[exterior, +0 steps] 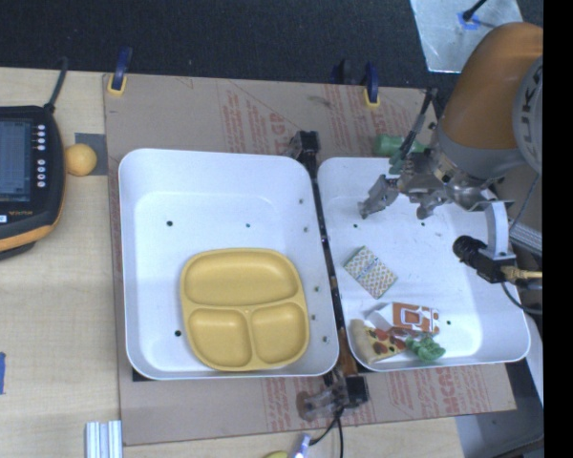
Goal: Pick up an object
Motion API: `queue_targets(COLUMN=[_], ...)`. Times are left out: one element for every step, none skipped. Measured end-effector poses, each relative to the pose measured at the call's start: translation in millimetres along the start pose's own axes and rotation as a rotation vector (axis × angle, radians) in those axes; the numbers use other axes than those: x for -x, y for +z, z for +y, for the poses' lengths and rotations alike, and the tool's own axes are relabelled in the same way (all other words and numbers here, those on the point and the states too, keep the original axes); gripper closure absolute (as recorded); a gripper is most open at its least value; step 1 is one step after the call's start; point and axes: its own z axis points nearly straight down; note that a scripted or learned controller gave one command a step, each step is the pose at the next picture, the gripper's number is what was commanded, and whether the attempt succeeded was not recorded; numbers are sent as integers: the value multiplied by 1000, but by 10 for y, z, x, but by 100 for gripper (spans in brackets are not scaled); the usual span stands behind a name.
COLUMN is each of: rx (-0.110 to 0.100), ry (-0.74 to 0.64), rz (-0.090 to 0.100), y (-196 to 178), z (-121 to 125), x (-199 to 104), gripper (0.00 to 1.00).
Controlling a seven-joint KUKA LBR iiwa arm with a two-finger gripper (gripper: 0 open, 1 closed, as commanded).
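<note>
One camera hangs fixed above the bench and looks down at a slant, far enough back to take in both white bins whole — the left bin (134, 256) and the right bin (497, 342) sit side by side near the middle of the frame. The far edge of the bench runs across the top, with dark floor beyond it; the near edge falls off the bottom. The cardboard sheet (220, 103) under the bins lies almost square to the view. The arm (492, 84) enters from the right and looms large — it stands closer to the lens than the bins. A handheld control pad (14, 184) is cut by the left edge.
</note>
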Motion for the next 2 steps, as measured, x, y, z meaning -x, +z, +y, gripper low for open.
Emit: queue_targets(rx=[0,0], ry=[0,0], rz=[0,0], y=[0,0], z=[0,0], x=[0,0], gripper=[0,0])
